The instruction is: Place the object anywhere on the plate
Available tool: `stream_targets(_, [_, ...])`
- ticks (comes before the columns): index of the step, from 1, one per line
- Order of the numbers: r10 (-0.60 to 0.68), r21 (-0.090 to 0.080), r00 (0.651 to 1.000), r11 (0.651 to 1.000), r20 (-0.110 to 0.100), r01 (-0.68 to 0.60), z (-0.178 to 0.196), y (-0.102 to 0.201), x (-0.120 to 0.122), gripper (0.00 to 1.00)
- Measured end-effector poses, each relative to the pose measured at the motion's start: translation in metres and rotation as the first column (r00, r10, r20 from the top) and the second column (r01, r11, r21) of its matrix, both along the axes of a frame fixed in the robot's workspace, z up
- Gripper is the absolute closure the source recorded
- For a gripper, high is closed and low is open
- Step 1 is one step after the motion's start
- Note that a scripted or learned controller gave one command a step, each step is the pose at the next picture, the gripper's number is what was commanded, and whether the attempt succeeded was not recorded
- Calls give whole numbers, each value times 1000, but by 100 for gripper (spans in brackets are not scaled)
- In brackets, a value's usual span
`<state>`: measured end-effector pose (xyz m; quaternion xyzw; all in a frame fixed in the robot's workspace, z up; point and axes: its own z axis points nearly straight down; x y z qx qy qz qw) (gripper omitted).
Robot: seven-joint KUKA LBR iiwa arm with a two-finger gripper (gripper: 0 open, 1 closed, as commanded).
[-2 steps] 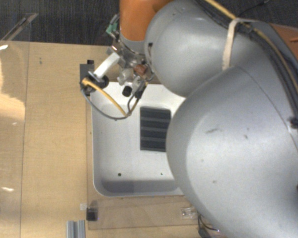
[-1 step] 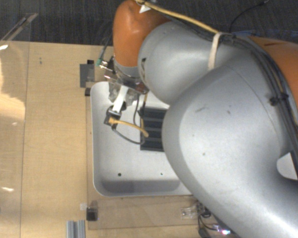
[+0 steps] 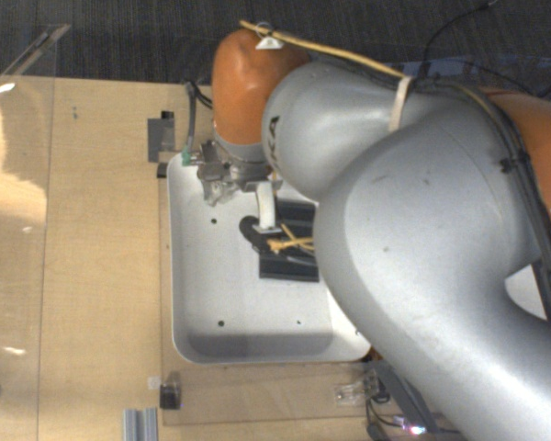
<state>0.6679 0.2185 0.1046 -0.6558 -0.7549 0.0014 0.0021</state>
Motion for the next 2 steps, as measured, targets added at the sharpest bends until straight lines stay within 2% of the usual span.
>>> stream_targets(1, [380, 1, 925, 925, 11, -380, 50, 12, -70, 100])
stream_targets(2, [555, -3, 832, 832, 15, -555, 131, 9, -29, 100])
